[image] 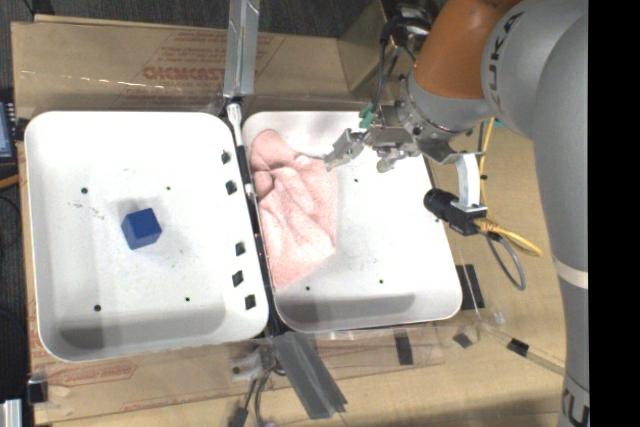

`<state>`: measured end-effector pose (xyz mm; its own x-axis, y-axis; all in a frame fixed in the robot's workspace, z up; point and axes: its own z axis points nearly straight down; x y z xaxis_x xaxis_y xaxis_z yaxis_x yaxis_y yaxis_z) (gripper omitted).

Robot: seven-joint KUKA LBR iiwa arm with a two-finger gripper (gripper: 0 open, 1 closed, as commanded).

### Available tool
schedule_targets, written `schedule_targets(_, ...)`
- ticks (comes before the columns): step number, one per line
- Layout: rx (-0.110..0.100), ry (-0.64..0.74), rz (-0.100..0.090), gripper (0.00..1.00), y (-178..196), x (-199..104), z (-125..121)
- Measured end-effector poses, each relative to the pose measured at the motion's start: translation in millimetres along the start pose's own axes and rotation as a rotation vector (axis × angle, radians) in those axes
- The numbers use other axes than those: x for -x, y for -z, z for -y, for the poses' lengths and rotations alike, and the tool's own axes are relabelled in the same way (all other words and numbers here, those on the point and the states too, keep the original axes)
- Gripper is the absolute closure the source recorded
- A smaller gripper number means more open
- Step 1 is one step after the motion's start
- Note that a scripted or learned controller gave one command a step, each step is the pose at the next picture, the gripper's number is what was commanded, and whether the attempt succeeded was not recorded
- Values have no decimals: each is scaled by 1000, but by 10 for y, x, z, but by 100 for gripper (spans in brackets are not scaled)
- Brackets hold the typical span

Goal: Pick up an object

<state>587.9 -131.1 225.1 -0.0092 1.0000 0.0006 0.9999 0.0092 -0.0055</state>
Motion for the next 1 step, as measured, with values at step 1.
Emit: schedule_targets(1,-1,36,0,0,-1067,-233,-36)
